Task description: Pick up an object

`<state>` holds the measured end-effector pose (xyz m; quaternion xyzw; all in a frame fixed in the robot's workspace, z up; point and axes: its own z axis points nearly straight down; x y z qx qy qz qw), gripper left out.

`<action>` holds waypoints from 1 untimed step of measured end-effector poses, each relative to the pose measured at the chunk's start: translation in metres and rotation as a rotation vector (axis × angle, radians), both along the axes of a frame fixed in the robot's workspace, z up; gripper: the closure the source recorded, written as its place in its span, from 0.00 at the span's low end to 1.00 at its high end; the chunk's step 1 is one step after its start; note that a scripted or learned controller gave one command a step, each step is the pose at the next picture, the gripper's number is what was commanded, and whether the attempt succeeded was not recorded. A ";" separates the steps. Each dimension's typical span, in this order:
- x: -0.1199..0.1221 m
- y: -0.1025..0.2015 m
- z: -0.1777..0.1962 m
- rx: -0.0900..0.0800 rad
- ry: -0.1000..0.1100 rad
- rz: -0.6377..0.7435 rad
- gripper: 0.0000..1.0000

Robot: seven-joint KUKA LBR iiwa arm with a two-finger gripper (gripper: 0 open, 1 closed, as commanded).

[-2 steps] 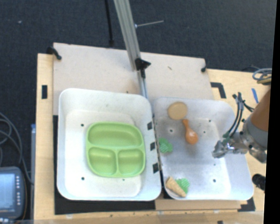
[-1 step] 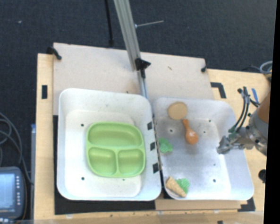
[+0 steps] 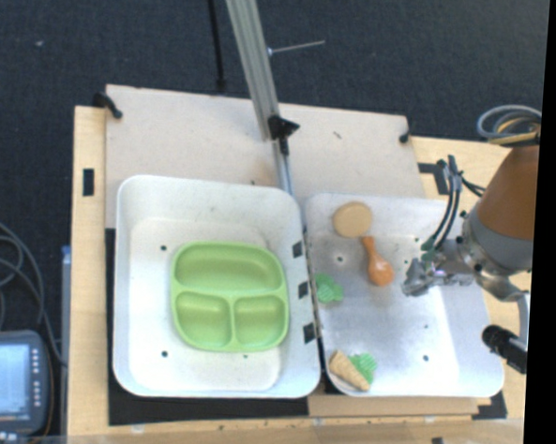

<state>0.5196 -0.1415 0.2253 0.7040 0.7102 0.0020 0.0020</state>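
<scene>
- Camera view, from where I sit: two white bins side by side on the bench [image 3: 84, 251].
- Left bin [image 3: 137, 217]: one green divided plate [image 3: 228, 296], three compartments, lying flat, roughly mid-bin. Nothing in its compartments that I can see.
- Right bin [image 3: 467, 359]: four items.
  - Tan round disc [image 3: 352, 219], near the back edge, left of centre.
  - Orange spoon-like piece [image 3: 377, 262], just in front of the disc, close to it; touching or not, I can't tell.
  - Small green lump [image 3: 327, 290], by the bin's left wall.
  - Tan wedge [image 3: 348, 369] w/ a green bit [image 3: 364, 365] right beside it, front-left corner.
- Arm [image 3: 510, 198]: comes in from the right, orange band visible, over the right side of the right bin.
- Gripper [image 3: 417, 279]: low over the bin floor, just right of the orange piece, apart from it. Whether it's released or clenched I can't tell; too blurred. I see nothing held.
</scene>
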 end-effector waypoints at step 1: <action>-0.001 0.056 0.002 0.002 0.003 0.000 1.00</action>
